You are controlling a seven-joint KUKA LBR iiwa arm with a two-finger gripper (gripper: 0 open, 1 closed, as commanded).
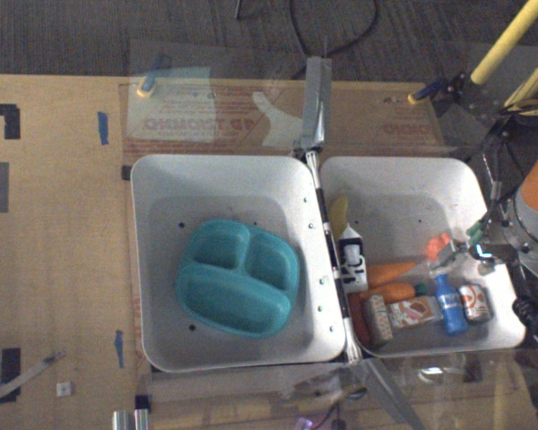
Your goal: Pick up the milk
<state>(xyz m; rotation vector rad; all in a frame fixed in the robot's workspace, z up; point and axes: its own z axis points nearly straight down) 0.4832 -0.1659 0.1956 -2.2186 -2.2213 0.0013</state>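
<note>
A tan bench fills the left and centre of the frame, marked with black tape squares and blue tape strips; dark carpet and a looped black cable run along the top. Two white bins sit side by side. The left bin (152, 186) holds a teal divided tray (238, 278), set at a slant.

The right bin (412, 179) holds the milk (351, 260) — a small white carton with dark print, against the bin's left wall. Its long axis runs top to bottom of the frame, cap end toward the top. Just right of it lie two carrots (396, 280), a blue bottle (448, 305), a can (474, 302) and small boxes.

The gripper (455, 253) sits at right of centre over the right bin, well apart from the milk — whether wide or narrow, I cannot tell.
</note>
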